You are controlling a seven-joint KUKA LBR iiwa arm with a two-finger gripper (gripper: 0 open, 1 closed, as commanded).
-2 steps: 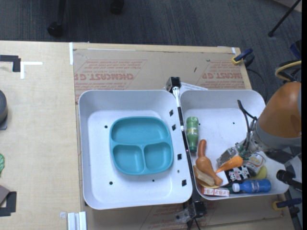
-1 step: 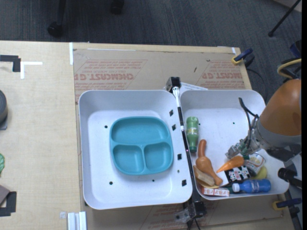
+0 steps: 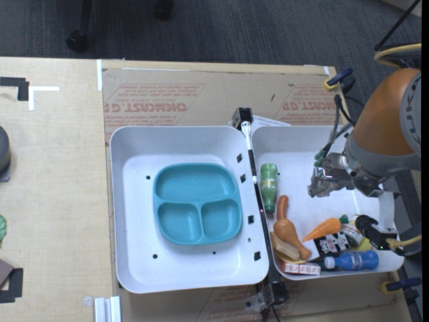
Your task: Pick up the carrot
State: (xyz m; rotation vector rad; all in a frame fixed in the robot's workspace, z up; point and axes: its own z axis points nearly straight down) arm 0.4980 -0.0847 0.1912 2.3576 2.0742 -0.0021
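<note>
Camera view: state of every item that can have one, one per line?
Carrot: lying in right bin, ungrasped.
End effector: above right bin, apart from carrot.
Green bottle: lying on its side.
Blue bottle: lying on its side.
Teal divided plate: flat in left bin, compartments bare.

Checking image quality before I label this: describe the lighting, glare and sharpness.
Camera view: even, soft overhead light, with faint shadows inside the left bin; mild sheen on the teal tray; the carrot is sharp enough to pick out; the pincer looks slightly soft and dim under the arm.
</note>
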